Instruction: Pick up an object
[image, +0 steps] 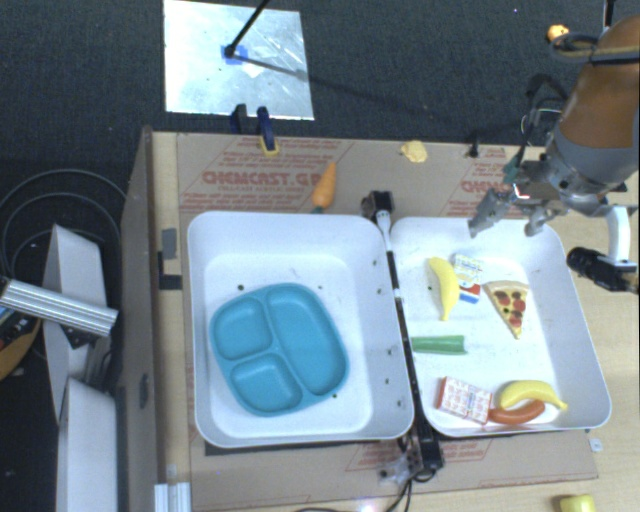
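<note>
— Two white bins sit side by side before us; which one do we take as our landmark?

— The right bin (590, 385). We see the gripper (512, 213) hanging over its far edge, fingers spread apart, with nothing between them.

— And the things we might pick?

— All lie inside that right bin. Toward its far side we find a yellow banana (443, 287) just beside a small white packet (467, 267). A pizza slice (511, 306) lies to the right of those, near the bin's middle. A green bean pod (438, 344) lies close to the bin's left wall.

— At the near end?

— A red-and-white cracker box (463, 399) lies there, and next to it a second banana (532, 394) resting against a red sausage (518, 414).

— What lies left of our landmark?

— The left bin (225, 245), touching it along the shared edge, holds a blue divided tray (277, 347). Beyond both, on the cardboard, we see an orange carrot (324, 185).
</note>
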